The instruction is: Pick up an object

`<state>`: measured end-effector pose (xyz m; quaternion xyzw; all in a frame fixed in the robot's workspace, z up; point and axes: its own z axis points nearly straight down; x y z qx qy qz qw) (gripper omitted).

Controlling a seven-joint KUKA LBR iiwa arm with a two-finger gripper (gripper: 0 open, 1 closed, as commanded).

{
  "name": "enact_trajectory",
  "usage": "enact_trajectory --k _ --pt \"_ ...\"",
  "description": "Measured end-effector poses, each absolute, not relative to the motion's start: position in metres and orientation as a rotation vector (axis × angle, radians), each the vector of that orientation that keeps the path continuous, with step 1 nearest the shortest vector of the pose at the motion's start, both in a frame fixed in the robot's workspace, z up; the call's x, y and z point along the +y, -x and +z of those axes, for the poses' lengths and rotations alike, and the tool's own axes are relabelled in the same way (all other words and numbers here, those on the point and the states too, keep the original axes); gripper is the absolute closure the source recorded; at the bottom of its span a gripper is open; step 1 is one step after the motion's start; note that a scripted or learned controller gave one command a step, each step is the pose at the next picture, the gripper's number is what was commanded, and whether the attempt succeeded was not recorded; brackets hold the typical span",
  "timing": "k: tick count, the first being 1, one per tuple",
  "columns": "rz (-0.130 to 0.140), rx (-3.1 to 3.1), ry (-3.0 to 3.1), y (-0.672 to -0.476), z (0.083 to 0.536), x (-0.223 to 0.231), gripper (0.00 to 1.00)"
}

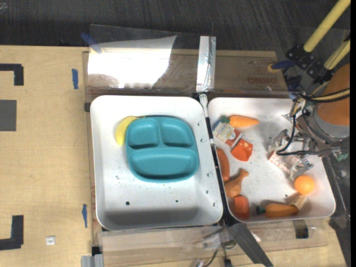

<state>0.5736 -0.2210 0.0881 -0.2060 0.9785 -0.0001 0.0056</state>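
My gripper [288,153] hangs low over the right side of the right bin [261,107], below the arm's orange band [338,102], with dark cables around it. Just under it lies a pale, crumpled clear wrapper [285,161]. An orange ball [304,184] sits a little below and to the right of the gripper. A carrot [243,121] lies at the bin's top, with a small printed packet [224,131] and a red-orange wedge [242,149] left of the gripper. Another carrot [281,209] lies along the front wall.
The left bin [105,166] holds a teal divided plate [162,147] with a yellow item [121,128] poking out from under it. A brown drumstick shape [236,182], an orange sausage [222,161] and a red-orange round piece [241,205] crowd the right bin's left side.
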Motion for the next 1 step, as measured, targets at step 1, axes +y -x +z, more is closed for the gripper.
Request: enact_trajectory --k 1 --pt "-0.001 3.111 0.341 -0.5524 0.0893 -0.1539 0.0"
